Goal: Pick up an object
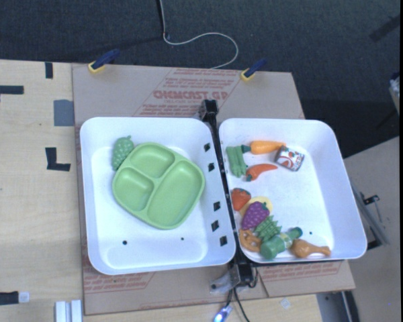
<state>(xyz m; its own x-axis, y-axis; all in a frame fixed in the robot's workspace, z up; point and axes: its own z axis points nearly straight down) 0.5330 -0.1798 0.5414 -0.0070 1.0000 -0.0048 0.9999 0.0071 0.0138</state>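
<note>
The right bin [322, 193] holds a carrot [265, 147], a can [289, 158], beans [236, 160] and purple grapes [254, 215], among other toy foods. In the left bin [148, 247], green grapes [122, 151] touch a green plate [158, 186].

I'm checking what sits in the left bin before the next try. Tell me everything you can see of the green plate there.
The green plate is light green, looks like matte plastic, and has rounded corners. Raised ridges split it into three sections: two smaller ones toward the upper left and one larger one on the right. All three look bare. It lies flat, face up, turned at a slant, in the upper middle of the left bin. A bunch of green toy grapes sits against its upper left edge.
</note>
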